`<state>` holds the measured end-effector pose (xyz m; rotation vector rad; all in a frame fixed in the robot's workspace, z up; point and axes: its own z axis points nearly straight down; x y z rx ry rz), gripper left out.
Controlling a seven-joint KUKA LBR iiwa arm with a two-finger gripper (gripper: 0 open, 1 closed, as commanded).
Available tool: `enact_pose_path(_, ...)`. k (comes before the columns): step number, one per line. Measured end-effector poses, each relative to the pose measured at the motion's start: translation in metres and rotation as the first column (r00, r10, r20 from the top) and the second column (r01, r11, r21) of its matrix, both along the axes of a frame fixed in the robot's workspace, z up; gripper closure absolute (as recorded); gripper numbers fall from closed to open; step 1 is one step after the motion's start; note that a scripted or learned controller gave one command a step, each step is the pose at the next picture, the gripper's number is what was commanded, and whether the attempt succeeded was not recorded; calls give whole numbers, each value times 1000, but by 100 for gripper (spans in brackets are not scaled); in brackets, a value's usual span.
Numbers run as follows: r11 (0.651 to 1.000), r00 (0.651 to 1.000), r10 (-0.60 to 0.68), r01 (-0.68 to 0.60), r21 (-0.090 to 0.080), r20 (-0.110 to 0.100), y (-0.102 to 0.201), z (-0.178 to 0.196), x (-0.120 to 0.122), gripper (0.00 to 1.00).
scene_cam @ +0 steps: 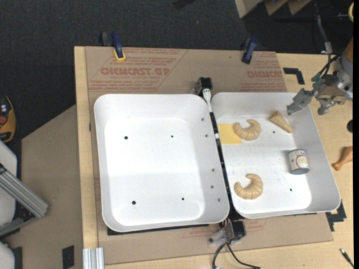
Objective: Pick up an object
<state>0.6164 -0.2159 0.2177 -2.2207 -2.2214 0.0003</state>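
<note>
On the brown cardboard-covered tabletop (168, 66), the right white bin (320, 167) holds a tan wedge-shaped piece (281, 121), long axis slanting upper-left to lower-right. The gripper (311, 103) hovers beside it, fingers spread, grasping nothing.

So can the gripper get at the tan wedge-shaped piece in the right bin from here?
Probably yes: the gripper hangs just beside the tan wedge-shaped piece, which lies alone, apart from the nearest croissant.
</note>
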Motion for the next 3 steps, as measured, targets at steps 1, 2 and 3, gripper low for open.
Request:
enact_pose_path(1, 1000, 1000, 1, -1, 6, -8, 43, -138, -85, 0)
enact_pose_path(2, 1000, 1000, 4, -4, -2, 7, 52, -132, -13, 0)
enact_pose_path(3, 1000, 1000, 2, -2, 5, -7, 103, -133, -74, 0)
